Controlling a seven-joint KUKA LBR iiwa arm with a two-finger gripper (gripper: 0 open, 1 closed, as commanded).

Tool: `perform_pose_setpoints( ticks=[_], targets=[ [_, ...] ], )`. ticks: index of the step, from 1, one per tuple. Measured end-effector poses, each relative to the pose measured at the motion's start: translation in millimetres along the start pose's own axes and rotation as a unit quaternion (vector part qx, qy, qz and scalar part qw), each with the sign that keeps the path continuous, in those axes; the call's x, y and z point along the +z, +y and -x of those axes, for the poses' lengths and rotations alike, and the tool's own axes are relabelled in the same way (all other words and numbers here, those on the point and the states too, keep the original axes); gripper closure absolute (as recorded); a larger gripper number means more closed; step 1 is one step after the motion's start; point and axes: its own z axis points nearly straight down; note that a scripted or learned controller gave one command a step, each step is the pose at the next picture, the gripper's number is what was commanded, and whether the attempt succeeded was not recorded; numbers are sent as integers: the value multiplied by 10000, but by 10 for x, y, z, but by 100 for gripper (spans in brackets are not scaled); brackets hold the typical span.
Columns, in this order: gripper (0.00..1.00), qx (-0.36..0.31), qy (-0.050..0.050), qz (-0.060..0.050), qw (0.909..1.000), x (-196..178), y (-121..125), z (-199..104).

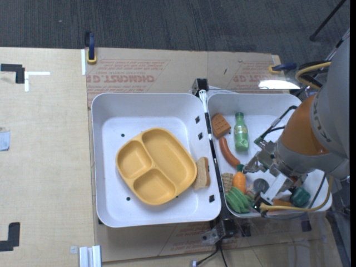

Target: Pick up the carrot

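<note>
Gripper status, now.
Gripper: cannot be told; it sits low in the right bin, just right of the carrot.

Dark grey carpet floor (183, 13) runs along the top; pale wood tabletop (41, 166) spreads left; printed cardboard sheet (144, 74) lies flat, clamped by a blue-and-yellow clamp (89, 47).

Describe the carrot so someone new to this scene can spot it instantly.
Look in the right bin, along its near edge beside the wall shared with the left bin. The carrot lies there, just left of the end effector. It is short and orange with a bushy green top, unlike the longer reddish sausage behind it and the green bottle.
</note>
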Motion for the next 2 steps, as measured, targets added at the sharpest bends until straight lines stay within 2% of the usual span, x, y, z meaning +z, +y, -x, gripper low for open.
perform_pose_setpoints(
  ticks=[1, 2],
  targets=[
    [100, -24, 1, -8, 10000, -82, 11, -5],
    [0, -23, -1, -10, 10000, -81, 10, -5]
  ],
)
